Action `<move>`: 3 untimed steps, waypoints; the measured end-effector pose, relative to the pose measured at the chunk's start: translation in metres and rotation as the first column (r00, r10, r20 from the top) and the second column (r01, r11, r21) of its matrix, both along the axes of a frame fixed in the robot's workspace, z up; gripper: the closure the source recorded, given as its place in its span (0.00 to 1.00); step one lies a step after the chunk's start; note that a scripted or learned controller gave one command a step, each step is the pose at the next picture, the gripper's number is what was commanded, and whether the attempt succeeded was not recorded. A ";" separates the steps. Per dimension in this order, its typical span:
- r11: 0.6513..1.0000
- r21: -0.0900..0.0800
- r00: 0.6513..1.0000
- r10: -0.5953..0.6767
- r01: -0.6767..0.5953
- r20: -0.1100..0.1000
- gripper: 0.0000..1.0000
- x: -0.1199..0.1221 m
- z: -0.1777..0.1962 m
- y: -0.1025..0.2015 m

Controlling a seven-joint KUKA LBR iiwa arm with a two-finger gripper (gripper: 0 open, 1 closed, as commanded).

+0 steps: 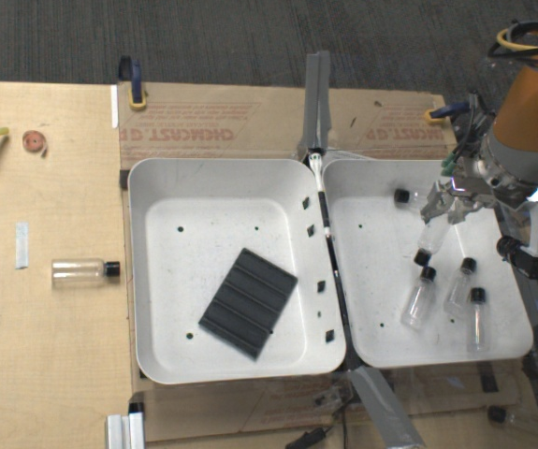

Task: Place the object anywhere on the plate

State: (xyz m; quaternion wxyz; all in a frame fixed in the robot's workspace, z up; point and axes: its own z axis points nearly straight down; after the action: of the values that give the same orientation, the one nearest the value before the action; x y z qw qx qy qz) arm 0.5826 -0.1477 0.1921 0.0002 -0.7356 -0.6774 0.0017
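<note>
Vials [419,297], four in the right bin [371,344]; one dark plate [249,302]; gripper [451,204] grip unclear.

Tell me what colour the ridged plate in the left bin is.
Dark grey to black, seen in the camera view: the ridged plate lies in the left bin.

The light is even and rather bright, coming from above. The two white bins [231,185] look almost washed out — their floors show only soft, weak shadows. The clear vials [418,297] are hard to distinguish against the white. The picture is slightly soft everywhere — small details are grainy.
</note>
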 end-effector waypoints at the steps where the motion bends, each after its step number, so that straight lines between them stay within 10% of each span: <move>1: 0.996 0.000 0.996 0.090 -0.090 0.001 1.00 0.061 -0.001 0.091; 2: 0.939 0.000 0.939 0.344 -0.344 0.002 1.00 0.076 0.074 0.208; 3: 0.780 0.000 0.780 0.625 -0.625 0.002 1.00 0.077 0.224 0.188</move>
State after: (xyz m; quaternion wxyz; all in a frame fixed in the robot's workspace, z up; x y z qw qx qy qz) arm 0.6596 0.0399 0.4157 -0.0010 -0.4696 -0.8829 0.0007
